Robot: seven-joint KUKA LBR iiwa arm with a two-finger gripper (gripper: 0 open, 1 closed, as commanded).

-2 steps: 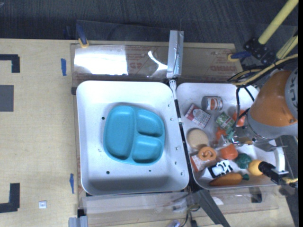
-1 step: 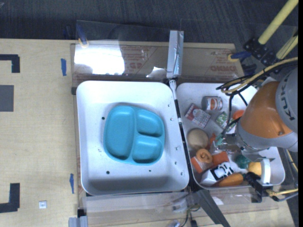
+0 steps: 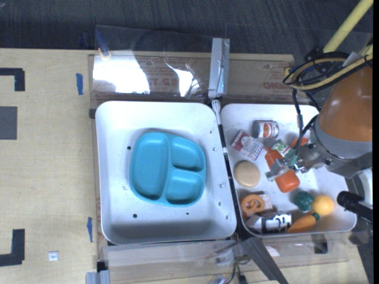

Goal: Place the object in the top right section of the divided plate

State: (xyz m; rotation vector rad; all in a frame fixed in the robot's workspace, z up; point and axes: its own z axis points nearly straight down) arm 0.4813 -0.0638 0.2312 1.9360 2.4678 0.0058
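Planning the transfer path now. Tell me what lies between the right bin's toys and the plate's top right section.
The raised rims where the two bins meet cross the route. Beyond them, the blue divided plate sits open in the left bin, its top right section bare. The gripper hovers over the toy food.

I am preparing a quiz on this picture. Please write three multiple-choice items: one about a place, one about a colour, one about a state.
1. Where does the divided plate lie?
A. left bin
B. right bin
C. on the bare bench

2. What colour is the plate?
A. red
B. blue
C. yellow

3. What do the plate's sections hold?
A. a can
B. a carrot
C. nothing yet

Answers: 1 A, it rests in the left bin. 2 B, it is plainly blue. 3 C, all items lie in the right bin, where the gripper hovers.
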